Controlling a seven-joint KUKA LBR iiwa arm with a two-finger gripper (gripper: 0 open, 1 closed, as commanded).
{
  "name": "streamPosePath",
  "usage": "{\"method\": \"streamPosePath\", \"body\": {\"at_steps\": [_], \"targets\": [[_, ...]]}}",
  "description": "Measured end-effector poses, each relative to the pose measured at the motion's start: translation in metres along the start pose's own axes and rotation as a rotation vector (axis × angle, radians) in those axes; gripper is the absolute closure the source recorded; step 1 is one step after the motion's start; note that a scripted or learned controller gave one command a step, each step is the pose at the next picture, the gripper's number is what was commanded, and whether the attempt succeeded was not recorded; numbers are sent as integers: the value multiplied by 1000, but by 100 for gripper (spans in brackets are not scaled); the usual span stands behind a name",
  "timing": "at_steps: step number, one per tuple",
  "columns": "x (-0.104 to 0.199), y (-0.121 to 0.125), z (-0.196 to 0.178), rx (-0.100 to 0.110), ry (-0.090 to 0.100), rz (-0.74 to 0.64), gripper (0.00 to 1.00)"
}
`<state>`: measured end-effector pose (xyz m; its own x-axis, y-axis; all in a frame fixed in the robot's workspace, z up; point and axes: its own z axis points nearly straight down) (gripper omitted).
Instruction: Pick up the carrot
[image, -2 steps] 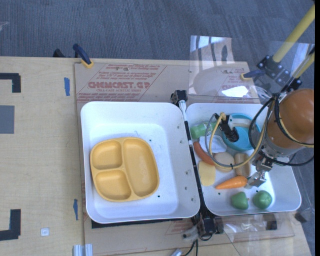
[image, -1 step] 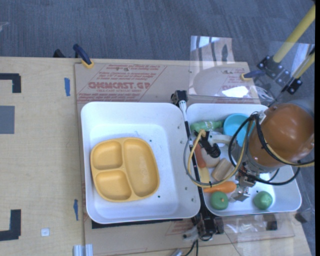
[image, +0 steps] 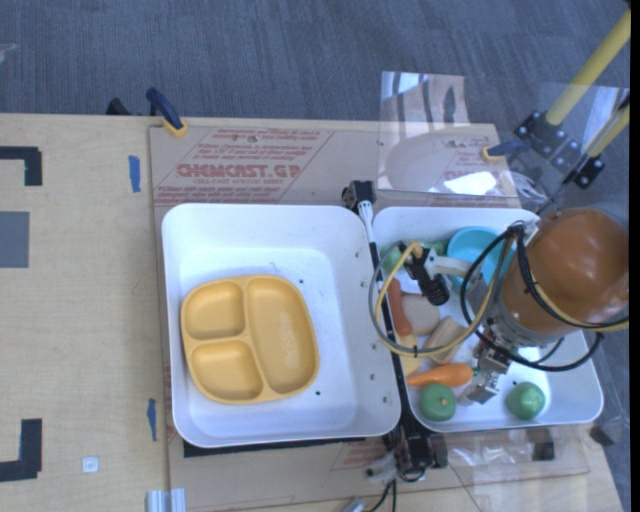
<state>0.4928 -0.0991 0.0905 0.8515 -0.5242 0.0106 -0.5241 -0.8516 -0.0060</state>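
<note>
The carrot (image: 441, 377) is small and orange, lying flat on the floor of the right bin (image: 585, 398) with its long axis running roughly left to right, slightly tilted. It sits just left of the gripper (image: 484, 385) — close beside the fingertips, though contact cannot be made out — and rests above a green round fruit (image: 436, 402).

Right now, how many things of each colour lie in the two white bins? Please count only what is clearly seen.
Yellow: 1, the divided tray in the left bin.
Orange: 1, the carrot.
Green: 2, round pieces and.
Blue: 1, the cup.
Red-brown: 1, the sausage.
Total: 6. Other pieces under the arm are unclear.
</note>
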Motion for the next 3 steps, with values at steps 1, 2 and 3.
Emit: {"method": "streamPosePath", "body": {"at_steps": [1, 2, 3], "targets": [[18, 17, 1, -12, -11, 499, 0], [29, -3, 0, -5, -1, 824, 0], [28, -10, -11, 6, -7, 823, 100]]}}
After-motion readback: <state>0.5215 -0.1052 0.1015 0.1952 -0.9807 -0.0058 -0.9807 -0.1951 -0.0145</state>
